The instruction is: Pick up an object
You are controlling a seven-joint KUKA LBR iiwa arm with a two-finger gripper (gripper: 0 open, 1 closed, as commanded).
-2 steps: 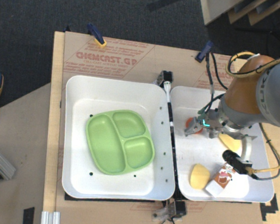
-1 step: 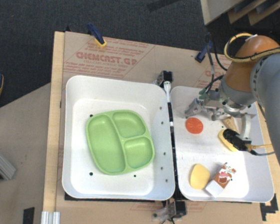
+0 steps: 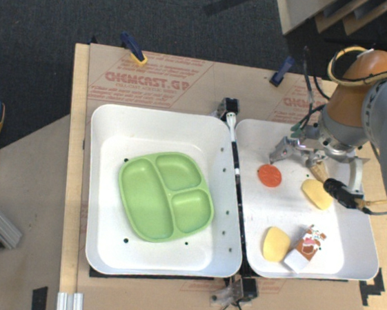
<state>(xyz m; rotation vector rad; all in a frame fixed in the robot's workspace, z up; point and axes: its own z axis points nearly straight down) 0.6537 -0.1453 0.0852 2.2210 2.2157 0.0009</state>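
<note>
Dark carpet lies all round your cardboard-covered worktop [image 3: 187,91], whose brown sheet carries red lettering along its far side. Your gripper [image 3: 297,161] hangs over the far part of the shallow white bin on the view's right [image 3: 358,235], at the end of the grey arm with the orange band [image 3: 370,70] that reaches in from that side. Its two fingers stand spread apart, and you can see only bare bin floor between them, so it grips nothing.

Closest to it, a flat red round disc [image 3: 269,175] lies just on the near side of the finger toward the view's left, apart from it. A pale yellow rounded lump [image 3: 316,194] lies near the other finger, again on the near side. Further toward you, close to the bin's near rim, you have a deeper yellow rounded piece [image 3: 276,243]. A small red-and-white box [image 3: 306,248] sits just beside it toward the view's right; you cannot tell whether the two touch.

Moving outward, the second white bin [image 3: 101,175] sits alongside, and a black clip [image 3: 228,108] marks the far end of the seam where the two rims meet. A light green plastic plate with three compartments [image 3: 166,196] lies in the middle of that bin, turned at an angle to its walls. Two blue clamps [image 3: 133,48] [image 3: 283,71] grip the cardboard's far edge, well apart from each other.
</note>
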